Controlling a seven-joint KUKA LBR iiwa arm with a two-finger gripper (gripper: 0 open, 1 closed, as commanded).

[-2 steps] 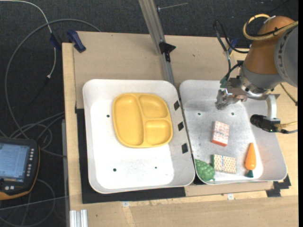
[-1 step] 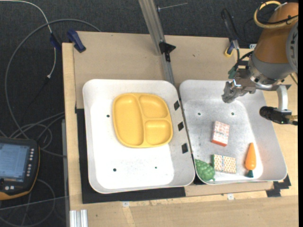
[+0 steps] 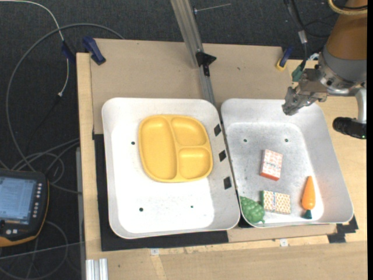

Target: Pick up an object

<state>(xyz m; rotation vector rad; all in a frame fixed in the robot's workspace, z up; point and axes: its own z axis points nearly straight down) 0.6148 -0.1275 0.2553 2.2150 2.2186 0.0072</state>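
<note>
Our gripper [image 3: 293, 105] hangs over the far edge of the right bin [image 3: 326, 134], and nothing shows between its fingers; whether they stand apart or together we cannot tell from this slant. Taking the red-and-white box [image 3: 271, 164] as our landmark, it lies near the middle of that bin, well apart from the gripper and nearer the camera. Beyond it, toward the bin's near edge, lie a patterned box [image 3: 276, 202], a green toy [image 3: 252, 210] in the near-left corner, and a carrot [image 3: 308, 195] off to the right. The yellow plate [image 3: 175, 147] sits in the left bin [image 3: 119, 174], across the divide from the landmark box.

We judge the risks like this: the patterned box and green toy are nearly touching, so a grab there could nudge both. The carrot is rounded and may roll out of a closing grip. The red-and-white box lies flat, so a shallow descent could slide over it.
</note>
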